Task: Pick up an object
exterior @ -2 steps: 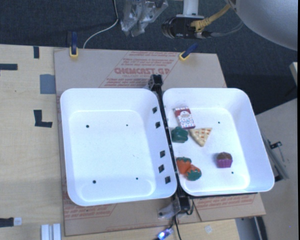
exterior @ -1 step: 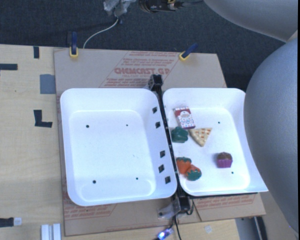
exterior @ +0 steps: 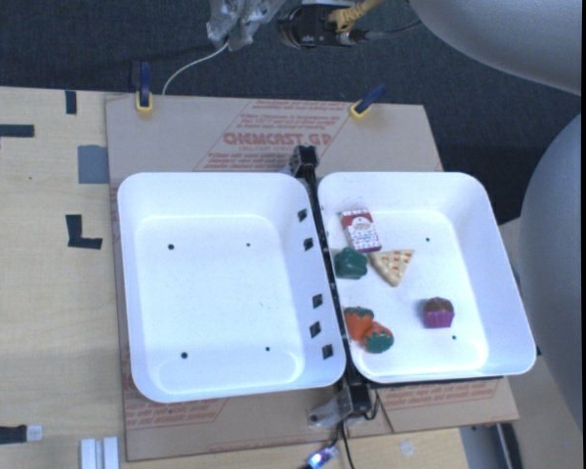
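The right bin (exterior: 474,262) holds several small items. A red and white carton (exterior: 358,231) lies near the divider, with a dark green lump (exterior: 351,263) just below it. Beside them rests a tan waffle-patterned wedge (exterior: 393,265). A purple piece (exterior: 438,312) sits toward the front right. An orange, red and green toy (exterior: 368,329) lies at the front left corner of that bin. My gripper (exterior: 238,13) hangs high at the top of the view, beyond the far edge of the bench and well away from every item.
The left bin (exterior: 215,281) sits beside the right one on a brown cardboard sheet (exterior: 273,135). Yellow and blue clamps (exterior: 144,91) pin the sheet's far edge. The grey arm (exterior: 508,18) crosses the top right corner.
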`<control>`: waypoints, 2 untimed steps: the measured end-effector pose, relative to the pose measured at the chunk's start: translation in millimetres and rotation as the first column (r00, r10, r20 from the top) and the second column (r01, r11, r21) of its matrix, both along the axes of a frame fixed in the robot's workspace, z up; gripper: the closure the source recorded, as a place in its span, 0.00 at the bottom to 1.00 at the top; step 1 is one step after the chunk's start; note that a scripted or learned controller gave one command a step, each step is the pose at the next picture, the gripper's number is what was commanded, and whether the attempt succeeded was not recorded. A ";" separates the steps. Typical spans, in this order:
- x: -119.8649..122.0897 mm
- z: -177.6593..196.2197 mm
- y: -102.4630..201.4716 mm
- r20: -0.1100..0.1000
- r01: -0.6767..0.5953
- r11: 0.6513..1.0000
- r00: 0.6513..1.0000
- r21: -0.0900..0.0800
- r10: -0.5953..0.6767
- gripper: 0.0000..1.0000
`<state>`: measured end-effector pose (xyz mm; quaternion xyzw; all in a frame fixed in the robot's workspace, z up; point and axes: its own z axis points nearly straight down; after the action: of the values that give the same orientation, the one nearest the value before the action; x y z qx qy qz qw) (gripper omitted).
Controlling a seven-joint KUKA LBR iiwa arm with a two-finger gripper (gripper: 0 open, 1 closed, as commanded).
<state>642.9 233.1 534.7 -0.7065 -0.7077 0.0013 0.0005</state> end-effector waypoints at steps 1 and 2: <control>20.2 -0.9 -0.1 0.003 0.001 1.000 1.000 -0.001 -0.001 1.00; 25.5 -0.7 0.0 0.002 0.001 1.000 1.000 -0.001 -0.001 1.00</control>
<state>668.4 233.2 534.0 -0.7069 -0.7073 0.0008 -0.0006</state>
